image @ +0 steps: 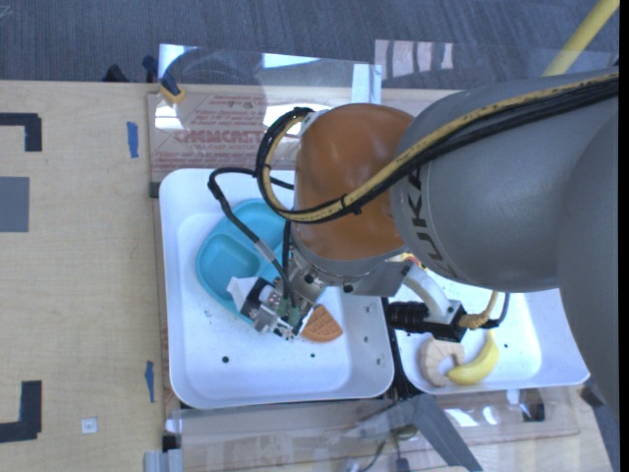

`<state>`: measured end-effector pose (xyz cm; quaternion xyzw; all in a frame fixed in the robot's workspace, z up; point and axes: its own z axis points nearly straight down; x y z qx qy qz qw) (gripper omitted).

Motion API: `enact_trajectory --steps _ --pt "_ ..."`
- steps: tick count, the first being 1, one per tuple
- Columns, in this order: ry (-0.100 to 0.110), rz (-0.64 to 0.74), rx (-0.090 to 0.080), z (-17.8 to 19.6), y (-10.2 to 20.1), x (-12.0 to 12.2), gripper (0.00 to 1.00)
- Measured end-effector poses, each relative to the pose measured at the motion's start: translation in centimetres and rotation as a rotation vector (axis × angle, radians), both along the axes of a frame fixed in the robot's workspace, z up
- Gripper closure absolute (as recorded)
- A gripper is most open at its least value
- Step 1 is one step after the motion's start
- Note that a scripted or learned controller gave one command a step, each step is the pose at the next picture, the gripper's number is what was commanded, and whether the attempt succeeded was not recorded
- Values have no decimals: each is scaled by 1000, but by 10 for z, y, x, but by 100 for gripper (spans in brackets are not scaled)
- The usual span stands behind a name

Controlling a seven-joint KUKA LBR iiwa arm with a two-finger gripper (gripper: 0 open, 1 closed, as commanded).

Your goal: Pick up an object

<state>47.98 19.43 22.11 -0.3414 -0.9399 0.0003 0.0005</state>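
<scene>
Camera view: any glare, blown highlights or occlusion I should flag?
Camera view: the arm covers much of both bins; the left bin is bright white, close to blown; the clear sheet behind the bins shows glare; the hand by the blue bowl reads soft, fingers unclear; the banana is sharp.

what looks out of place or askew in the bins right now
Nothing looks spilled or broken. In the left bin, the blue bowl is tipped on its side rather than standing upright, right beside the gripper, with an orange waffle-patterned piece next to it. The banana lies in the right bin beside a pale round item.
</scene>
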Motion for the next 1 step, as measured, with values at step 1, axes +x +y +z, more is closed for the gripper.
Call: enact_trajectory --steps 1 --pt "-5 2 2 11 2 1 100"
